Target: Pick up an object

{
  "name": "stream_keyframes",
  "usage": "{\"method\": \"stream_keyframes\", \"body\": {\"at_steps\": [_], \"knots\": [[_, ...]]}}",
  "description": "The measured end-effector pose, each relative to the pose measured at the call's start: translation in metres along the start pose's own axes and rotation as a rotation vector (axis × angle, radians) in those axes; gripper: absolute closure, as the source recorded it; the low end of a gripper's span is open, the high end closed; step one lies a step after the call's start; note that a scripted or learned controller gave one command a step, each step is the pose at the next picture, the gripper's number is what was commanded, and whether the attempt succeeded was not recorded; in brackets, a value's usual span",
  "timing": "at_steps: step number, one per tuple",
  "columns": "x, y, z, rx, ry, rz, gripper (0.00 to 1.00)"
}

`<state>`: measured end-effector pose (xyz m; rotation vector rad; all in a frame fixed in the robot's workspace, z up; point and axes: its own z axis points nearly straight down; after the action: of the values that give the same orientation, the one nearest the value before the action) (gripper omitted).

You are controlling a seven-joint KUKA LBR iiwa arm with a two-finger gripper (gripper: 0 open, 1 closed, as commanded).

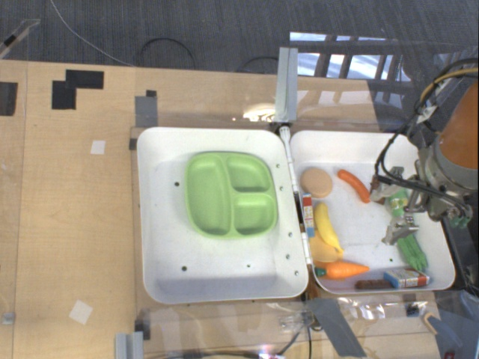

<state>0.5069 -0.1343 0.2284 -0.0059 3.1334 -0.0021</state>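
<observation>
Pincer (397, 226) low over the right bin (374, 144); whether it is spread or pressed together cannot be told.
A green vegetable (412, 251) lies just under it; the orange pepper (353, 185), round bun (317, 182), banana (326, 229) and carrot (343, 270) lie to its left, and the green divided plate (230, 194) further left in the other bin (161, 223).

Pale wood surface (67, 223) with black squares (75, 87) near the far left corner. Two white bins (161, 200). Light green divided plate (229, 194) in the left one. In the right: tan egg-shaped piece (317, 182), orange-red sausage (353, 185), yellow banana (326, 227), orange carrot (343, 270), green vegetable (412, 251), brown bar (370, 283), small red, white and blue box (406, 278).
</observation>
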Motion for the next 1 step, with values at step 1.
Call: {"method": "stream_keyframes", "body": {"at_steps": [1], "knots": [[-0.0482,0.0019,0.1325,0.000,-0.002,0.011,0.00]]}}
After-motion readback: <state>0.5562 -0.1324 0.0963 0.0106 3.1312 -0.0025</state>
